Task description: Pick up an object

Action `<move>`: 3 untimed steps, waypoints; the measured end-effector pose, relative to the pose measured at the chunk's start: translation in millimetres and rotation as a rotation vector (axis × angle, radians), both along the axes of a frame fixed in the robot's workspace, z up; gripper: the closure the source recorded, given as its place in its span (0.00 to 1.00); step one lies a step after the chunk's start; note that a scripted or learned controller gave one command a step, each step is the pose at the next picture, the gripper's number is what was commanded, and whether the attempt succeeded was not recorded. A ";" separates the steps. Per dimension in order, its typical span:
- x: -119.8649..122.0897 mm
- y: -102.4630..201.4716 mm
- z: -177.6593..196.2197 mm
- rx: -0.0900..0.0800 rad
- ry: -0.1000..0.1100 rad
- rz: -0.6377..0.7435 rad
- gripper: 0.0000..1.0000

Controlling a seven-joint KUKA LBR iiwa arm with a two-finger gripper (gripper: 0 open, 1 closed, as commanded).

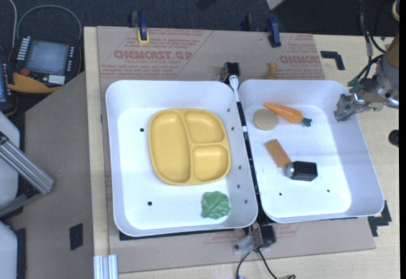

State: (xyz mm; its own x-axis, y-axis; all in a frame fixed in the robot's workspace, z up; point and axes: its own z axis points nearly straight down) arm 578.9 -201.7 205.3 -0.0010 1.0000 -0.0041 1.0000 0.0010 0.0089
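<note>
The bench carries two shallow white bins side by side: the left bin (pixel 120 163) and the right bin (pixel 342 170).

The left bin holds a yellow divided plate (pixel 188 144) near its centre, with three compartments. A green leafy item (pixel 216 205) lies at 5 o'clock from the plate, just beside its lower edge and apart from the bin wall.

The right bin holds four loose items in its left half. An orange carrot (pixel 285 113) lies at 12 o'clock of the group, green tip pointing toward 4 o'clock. A round beige disc (pixel 266 120) sits at 9 o'clock from the carrot, touching or nearly touching it (contact cannot be resolved). A brown rectangular block (pixel 277 152) lies at 6 o'clock from the disc. A black object with a silver end (pixel 301 171) rests at 4 o'clock from the block, just beside it.

The gripper (pixel 346 108) is at 3 o'clock of the carrot, over the right bin's upper right edge, well apart from all four items. Nothing shows between its fingers; whether they are spread or closed cannot be determined.
</note>
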 end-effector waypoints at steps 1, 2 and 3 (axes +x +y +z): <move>1.1 -0.3 32.1 0.001 0.003 0.000 1.00; 18.0 53.8 38.2 0.004 0.005 0.006 1.00; 22.0 107.4 39.8 0.006 0.009 0.006 1.00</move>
State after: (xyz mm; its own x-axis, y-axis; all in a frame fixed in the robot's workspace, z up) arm 600.9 -94.3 245.2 -0.0067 1.0000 0.0020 1.0000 0.0067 -0.0006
